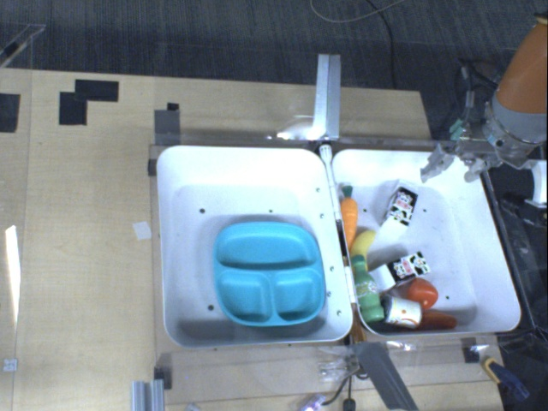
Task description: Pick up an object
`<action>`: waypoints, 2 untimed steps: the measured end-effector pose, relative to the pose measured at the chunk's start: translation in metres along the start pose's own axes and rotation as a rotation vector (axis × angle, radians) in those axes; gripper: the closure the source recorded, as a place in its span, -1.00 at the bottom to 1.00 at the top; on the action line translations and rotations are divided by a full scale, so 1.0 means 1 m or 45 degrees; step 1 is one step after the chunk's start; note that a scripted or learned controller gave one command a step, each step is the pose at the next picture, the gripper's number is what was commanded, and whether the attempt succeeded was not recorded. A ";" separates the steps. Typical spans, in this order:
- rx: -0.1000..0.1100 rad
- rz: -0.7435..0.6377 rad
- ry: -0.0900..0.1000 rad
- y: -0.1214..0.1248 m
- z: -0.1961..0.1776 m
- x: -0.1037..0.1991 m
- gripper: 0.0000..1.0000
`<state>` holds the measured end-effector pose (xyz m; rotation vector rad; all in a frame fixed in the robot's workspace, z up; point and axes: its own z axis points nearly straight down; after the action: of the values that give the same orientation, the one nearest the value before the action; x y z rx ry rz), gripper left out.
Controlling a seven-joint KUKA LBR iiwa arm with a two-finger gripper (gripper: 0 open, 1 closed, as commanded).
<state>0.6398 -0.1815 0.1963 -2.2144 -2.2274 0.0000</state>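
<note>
Objects crowded against right bin's divider wall, 7 to 9 o'clock: carrot, lemon, green bottle, tomato, two cow-print cartons. Open floor toward 3 o'clock. Blue tray centred in left bin — margins all round. Gripper over right bin's 1 o'clock rim, fingers spread, holding nothing.

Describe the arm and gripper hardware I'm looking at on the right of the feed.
The arm is grey with a broad orange band above the wrist. Below it, the gripper is pale metallic grey with two thin fingers; small teal accents and dark cables or fittings sit around the wrist. No lettering or markings are legible at this resolution.
</note>
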 end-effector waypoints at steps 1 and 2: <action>-0.005 -0.231 -0.001 0.006 0.089 0.022 -1.00; -0.009 0.186 0.004 -0.047 0.108 -0.020 -1.00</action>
<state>0.5931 -0.2022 0.0880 -2.3729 -2.0621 -0.0117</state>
